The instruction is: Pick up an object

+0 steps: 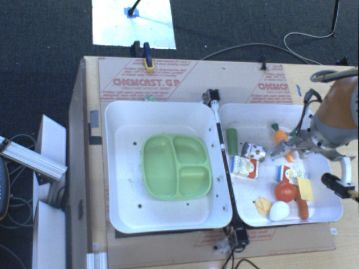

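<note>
Seen from above the bench, your arm [336,108] reaches in from the right over the right bin [247,114], its gripper [287,147] hanging low above the bin's upper middle; the blur around the tip leaves you unable to tell how the gripper stands, and nothing can be made out in its grasp. Just beside the tip, toward the bin's far wall, lies a small carrot [279,133], orange with a green top, the closest object to the gripper. To the left of the tip sits a small carton with red markings [253,151], and just below that a second little carton [244,166] with a red edge. Further left, along the bin's dividing wall, lies a green cylinder [231,141], well apart from the gripper. Below the tip, toward the bin's near wall, a cluster gathers: a white-and-red packet [288,174], a red tomato [285,191], a yellow block [305,188], a sausage-like piece [303,208], a white egg [279,210] and a yellow item [262,205], several touching one another. In the left bin [120,167] rests a green divided plate [176,167], far from the gripper.
</note>
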Controlling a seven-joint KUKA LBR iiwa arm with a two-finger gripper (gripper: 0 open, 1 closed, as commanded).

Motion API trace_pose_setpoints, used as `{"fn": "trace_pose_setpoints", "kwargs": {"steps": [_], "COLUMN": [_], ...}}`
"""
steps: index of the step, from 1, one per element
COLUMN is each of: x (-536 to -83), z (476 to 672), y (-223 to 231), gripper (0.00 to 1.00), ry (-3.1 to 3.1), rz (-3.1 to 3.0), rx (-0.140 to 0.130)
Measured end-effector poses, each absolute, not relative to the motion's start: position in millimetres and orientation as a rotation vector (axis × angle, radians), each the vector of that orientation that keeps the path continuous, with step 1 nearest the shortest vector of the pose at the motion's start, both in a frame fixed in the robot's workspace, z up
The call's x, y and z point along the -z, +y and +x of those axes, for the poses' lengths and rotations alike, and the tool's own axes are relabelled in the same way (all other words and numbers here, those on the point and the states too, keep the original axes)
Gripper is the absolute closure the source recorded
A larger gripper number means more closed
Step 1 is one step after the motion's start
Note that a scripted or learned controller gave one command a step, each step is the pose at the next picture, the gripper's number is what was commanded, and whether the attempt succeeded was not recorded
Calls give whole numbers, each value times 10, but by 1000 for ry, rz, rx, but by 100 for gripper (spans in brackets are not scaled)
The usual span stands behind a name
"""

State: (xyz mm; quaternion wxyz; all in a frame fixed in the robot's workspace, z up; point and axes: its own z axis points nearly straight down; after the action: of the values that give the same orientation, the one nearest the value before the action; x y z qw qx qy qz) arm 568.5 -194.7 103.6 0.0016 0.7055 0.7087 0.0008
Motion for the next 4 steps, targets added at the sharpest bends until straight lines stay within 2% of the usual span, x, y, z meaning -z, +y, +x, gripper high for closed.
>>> {"fn": "trace_pose_setpoints", "kwargs": {"steps": [1, 2, 3, 4], "x": [-846, -955, -1927, -2280], "z": [6137, 6146, 5866, 5453], "y": [-1660, -1662, -1323, -639], "gripper": [0, 100, 100, 100], "ry": [2225, 2227, 2224, 2227], "rz": [2215, 2210, 2211, 2215], "rx": [-2, -4, -6, -3]}}
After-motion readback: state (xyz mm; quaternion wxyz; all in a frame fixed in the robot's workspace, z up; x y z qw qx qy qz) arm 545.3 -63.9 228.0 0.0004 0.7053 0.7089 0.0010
